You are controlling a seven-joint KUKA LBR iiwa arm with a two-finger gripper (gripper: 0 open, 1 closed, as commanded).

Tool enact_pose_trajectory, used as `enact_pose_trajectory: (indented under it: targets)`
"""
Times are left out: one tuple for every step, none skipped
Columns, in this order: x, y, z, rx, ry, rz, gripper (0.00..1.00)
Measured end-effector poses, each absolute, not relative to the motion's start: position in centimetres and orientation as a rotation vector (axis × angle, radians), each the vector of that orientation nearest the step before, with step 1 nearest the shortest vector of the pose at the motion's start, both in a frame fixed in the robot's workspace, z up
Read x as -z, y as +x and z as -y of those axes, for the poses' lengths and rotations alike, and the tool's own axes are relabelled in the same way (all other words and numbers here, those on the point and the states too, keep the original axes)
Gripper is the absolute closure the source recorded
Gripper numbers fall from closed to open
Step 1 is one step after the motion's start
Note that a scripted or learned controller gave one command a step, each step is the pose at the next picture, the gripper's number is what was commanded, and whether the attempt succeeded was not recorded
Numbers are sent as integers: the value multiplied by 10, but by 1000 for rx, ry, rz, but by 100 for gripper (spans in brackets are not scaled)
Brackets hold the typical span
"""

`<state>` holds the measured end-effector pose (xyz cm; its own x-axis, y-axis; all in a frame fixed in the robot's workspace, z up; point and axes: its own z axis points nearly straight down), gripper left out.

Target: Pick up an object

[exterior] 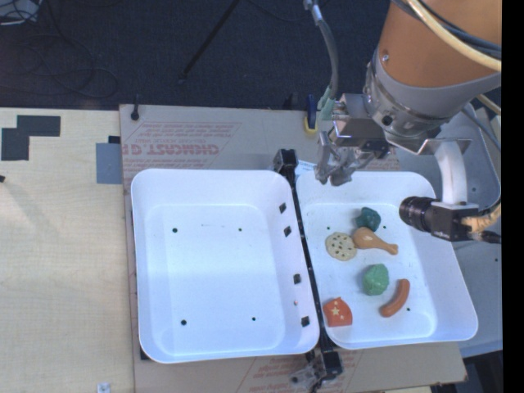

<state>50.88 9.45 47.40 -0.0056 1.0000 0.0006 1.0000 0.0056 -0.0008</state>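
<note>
I see the grey arm with its orange band (442, 31) filling the upper right of the camera view, its two-finger gripper (336, 173) hanging over the far edge of the right-hand shallow white plastic bin (458, 301); nothing sits between the fingers, though I cannot tell how far apart they stand. The left-hand shallow white plastic bin (155, 219) lies well off to the gripper's left, the two bins meeting along a dark clipped divider (296, 252) that runs just beside and below the gripper. Every candidate for picking rests on the right bin's floor, nearer the camera than the gripper. The orange-red toy sausage (395, 297) lies farthest toward the bin's near right corner. The tan toy chicken drumstick (374, 241) lies at a slant, touching or nearly touching the round cream cookie with dark specks (341, 246) on its left. The green rounded lump (376, 279) sits just beyond the sausage. The red wedge with a small yellow mark (337, 311) lies close to the divider at the near edge. The small dark teal lump (368, 218) is the nearest piece to the gripper, just above the drumstick.
</note>
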Motion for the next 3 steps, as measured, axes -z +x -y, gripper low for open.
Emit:
enact_pose_trajectory:
  targets:
    - [-319,472,-44,-30,-2218,2206,100]
    - [-480,477,-79,20,-2221,2232,100]
    - [-541,512,-116,6,-2219,2227,100]
